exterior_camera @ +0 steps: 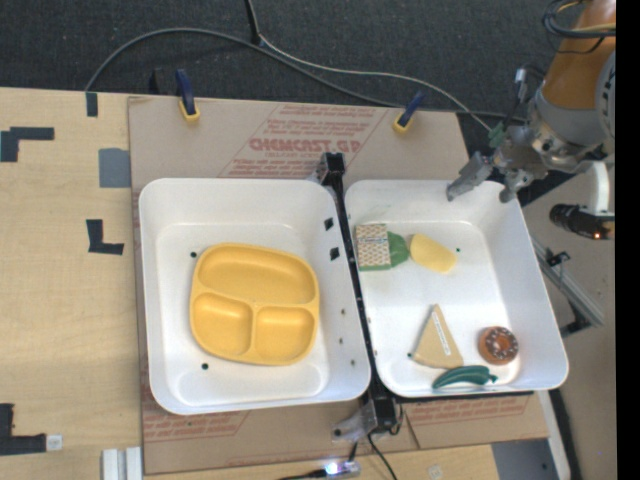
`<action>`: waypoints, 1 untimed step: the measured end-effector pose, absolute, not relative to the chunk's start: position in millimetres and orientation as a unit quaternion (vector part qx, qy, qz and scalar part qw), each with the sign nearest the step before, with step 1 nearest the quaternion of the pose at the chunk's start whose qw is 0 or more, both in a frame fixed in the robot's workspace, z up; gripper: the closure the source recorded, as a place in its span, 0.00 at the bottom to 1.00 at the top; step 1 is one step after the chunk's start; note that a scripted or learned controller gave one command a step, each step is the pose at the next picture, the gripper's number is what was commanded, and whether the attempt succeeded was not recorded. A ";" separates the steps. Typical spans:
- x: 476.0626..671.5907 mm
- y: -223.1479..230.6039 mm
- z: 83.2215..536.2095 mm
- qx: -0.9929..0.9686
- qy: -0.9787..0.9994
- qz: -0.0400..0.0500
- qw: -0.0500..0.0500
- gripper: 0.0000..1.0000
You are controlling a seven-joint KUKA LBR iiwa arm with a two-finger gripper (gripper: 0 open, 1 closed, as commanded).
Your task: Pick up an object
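Observation:
My gripper [487,182] hangs over the far right corner of the right bin [530,268], its two grey fingers spread open with nothing between them. Below it in that bin lie a pale yellow lemon-shaped piece [434,253], a green leaf piece [400,250] and a speckled beige block [372,246] near the far left side. Toward the near edge sit a tan wedge [437,339], a brown doughnut [497,345] and a dark green pepper-like piece [464,376]. All these objects rest on the bin floor, apart from the gripper.
The left bin [160,298] holds a yellow three-compartment plate [255,303]. Both bins sit on a cardboard sheet [290,143] held by two clamps at its far edge. A black cable runs across the dark floor behind.

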State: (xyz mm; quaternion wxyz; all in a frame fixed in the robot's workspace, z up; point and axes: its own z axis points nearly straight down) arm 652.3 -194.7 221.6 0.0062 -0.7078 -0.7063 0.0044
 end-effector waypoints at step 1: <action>655.2 -194.1 230.8 -0.707 -0.708 0.001 0.000 0.00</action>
